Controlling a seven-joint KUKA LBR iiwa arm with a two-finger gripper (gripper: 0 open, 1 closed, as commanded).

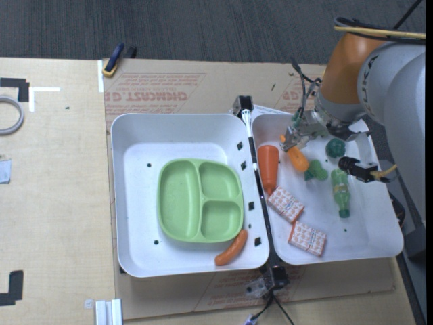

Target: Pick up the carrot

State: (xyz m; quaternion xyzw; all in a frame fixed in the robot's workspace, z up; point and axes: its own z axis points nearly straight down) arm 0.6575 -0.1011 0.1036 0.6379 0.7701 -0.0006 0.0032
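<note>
The carrot (pixel 268 167) is a long orange piece lying along the left wall of the right bin (pixel 379 246), just beside the divider. My gripper (pixel 295 138) hangs over the upper middle of the right bin, a little to the right of the carrot's top end and above it. A small orange piece (pixel 298 159) lies directly below the gripper. The gripper's tip is dark and small against the bin, and nothing shows in its grasp.
The right bin also holds a broccoli piece (pixel 315 172), a green bottle (pixel 340 192), a green round item (pixel 335 147) and two red-and-white packets (pixel 286 204) (pixel 308 238). In the left bin (pixel 132 181) sit a green divided plate (pixel 201 200) and a sausage (pixel 231 248).
</note>
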